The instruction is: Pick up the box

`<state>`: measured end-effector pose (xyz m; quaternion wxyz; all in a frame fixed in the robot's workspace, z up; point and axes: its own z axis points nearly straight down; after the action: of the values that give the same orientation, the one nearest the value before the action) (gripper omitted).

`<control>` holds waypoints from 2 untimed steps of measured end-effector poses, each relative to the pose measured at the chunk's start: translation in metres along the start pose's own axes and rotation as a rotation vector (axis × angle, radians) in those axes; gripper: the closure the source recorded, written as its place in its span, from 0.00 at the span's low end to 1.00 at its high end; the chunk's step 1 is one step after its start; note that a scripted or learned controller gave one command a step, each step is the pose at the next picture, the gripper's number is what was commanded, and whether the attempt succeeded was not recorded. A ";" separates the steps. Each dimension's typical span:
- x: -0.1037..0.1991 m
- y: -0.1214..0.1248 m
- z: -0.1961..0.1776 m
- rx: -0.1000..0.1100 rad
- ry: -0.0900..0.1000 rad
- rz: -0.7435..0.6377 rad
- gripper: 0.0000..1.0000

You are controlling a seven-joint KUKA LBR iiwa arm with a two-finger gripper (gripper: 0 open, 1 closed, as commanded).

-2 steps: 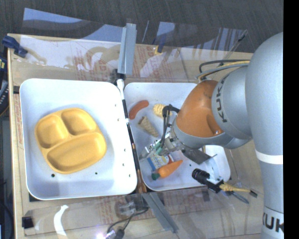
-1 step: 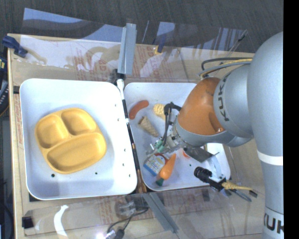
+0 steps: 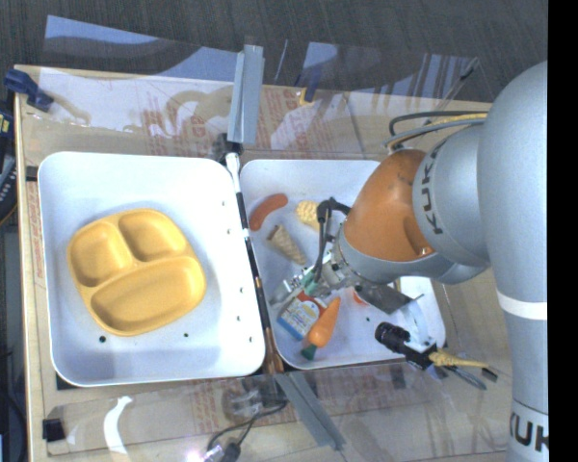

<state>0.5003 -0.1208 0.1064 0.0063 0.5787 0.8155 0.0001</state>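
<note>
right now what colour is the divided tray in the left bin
Yellow-orange divided tray, seen in the camera view.

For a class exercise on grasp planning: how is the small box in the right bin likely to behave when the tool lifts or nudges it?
The box looks like a small flat carton, so probably light and fairly stiff. It lies flat, so it should slide rather than roll. The carrot lies against it and may be dragged along. The tool sits just above it, in the right bin.
</note>
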 end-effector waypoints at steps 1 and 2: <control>0.016 -0.015 0.008 -0.008 -0.015 0.093 0.00; 0.018 -0.013 -0.001 -0.006 -0.009 0.084 1.00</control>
<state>0.4818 -0.1079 0.1075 0.0115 0.6124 0.7905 0.0001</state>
